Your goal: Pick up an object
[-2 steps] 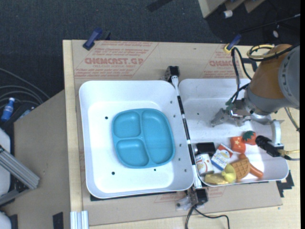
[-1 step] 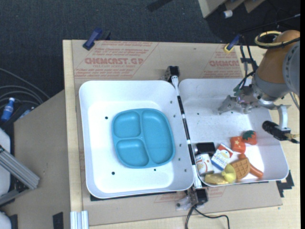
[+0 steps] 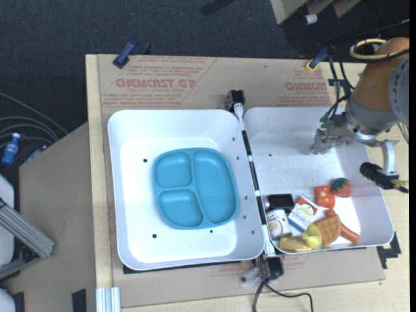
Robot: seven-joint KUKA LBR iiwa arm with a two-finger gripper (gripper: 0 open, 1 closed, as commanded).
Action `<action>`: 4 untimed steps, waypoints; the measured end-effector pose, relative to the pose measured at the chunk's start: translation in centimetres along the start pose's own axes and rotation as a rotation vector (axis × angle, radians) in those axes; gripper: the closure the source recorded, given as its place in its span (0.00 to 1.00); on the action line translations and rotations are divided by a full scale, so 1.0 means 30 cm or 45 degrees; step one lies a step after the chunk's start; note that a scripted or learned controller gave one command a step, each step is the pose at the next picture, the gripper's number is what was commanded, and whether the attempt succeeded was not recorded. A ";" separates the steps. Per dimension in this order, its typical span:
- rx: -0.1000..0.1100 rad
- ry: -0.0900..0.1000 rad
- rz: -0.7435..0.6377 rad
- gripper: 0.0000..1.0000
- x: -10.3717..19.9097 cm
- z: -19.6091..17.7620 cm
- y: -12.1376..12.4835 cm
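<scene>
1. Two white bins sit side by side on the bench (image 3: 97, 174): the left bin (image 3: 123, 142) holds one blue divided plate (image 3: 195, 187); the right bin (image 3: 279, 125) holds a small heap of toy food.
2. The heap lies at lower right: one red tomato (image 3: 325, 197), one waffle (image 3: 329, 227), one yellow piece (image 3: 313, 239), one small carton (image 3: 301, 216).
3. Dark carpet (image 3: 162, 12) fills the upper frame.
4. The gripper (image 3: 325, 137) hangs over the right bin's upper part, well apart from the heap; whether it is wide or narrow, I cannot tell.

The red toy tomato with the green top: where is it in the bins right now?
The red toy tomato lies in the right white bin, near its right wall, at the upper right of the toy food pile, just above the brown waffle piece.
</scene>
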State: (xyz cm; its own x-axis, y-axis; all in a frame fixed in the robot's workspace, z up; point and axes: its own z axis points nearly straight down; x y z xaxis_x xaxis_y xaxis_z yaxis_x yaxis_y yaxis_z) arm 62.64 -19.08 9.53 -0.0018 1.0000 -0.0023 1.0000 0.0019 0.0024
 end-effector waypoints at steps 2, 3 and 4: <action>0.006 0.004 0.003 0.00 0.037 0.036 -0.178; 0.002 0.002 0.001 0.00 0.010 0.034 0.055; -0.001 0.000 0.000 1.00 0.010 -0.001 0.057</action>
State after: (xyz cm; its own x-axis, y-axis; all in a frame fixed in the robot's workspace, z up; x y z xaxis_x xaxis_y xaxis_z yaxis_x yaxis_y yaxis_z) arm 64.37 -18.79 9.57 -0.0020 1.0000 -0.0026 1.0000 0.0020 0.0028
